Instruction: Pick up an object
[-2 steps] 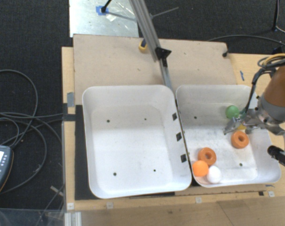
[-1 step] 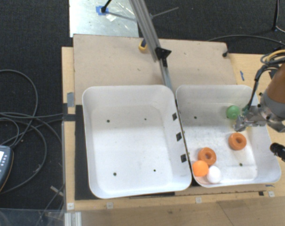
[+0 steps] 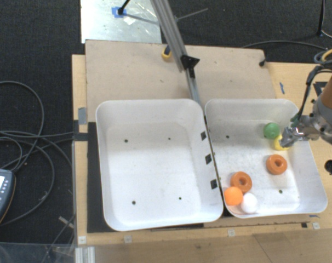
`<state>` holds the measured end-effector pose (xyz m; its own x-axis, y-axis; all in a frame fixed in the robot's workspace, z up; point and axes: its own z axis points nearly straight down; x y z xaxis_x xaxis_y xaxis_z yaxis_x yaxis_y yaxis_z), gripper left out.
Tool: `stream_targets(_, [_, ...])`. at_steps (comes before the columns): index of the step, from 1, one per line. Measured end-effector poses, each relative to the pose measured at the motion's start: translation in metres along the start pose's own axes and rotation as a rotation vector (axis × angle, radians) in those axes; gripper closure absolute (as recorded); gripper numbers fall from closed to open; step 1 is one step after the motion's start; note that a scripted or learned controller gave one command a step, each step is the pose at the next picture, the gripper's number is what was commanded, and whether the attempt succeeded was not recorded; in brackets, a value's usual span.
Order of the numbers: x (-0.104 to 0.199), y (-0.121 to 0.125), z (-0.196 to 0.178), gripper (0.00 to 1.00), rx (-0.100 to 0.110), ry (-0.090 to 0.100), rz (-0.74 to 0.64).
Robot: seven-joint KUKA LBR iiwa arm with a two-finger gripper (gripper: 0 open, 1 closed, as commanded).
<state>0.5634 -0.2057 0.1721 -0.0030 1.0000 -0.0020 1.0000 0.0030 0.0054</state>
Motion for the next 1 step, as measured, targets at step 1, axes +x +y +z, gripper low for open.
stream_targets(1, [0.0022,0.0064,-0.0452,1.00,-0.001,0.000,-0.002])
